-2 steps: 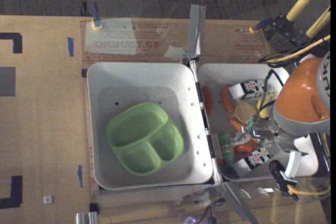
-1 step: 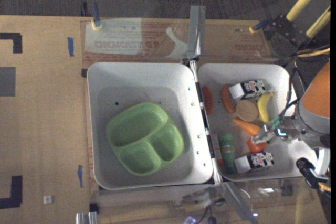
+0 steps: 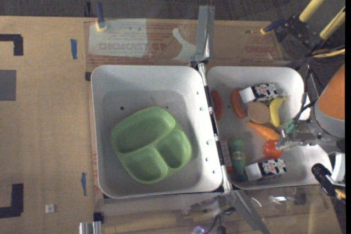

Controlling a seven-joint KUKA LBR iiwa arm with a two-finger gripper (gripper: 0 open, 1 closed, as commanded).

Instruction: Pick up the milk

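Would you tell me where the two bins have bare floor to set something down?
Left bin: bare floor along its top, above the green plate. Right bin: crowded around both milk cartons, carrot and gripper.

Green divided plate (image 3: pixel 152 144) in left bin (image 3: pixel 104 90); banana (image 3: pixel 275 110), carrot (image 3: pixel 264 130) in right bin (image 3: pixel 296 78).

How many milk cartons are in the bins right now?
2, both in the right white bin: one cow-print white milk carton near its far edge, another near its front edge. None looks hidden.
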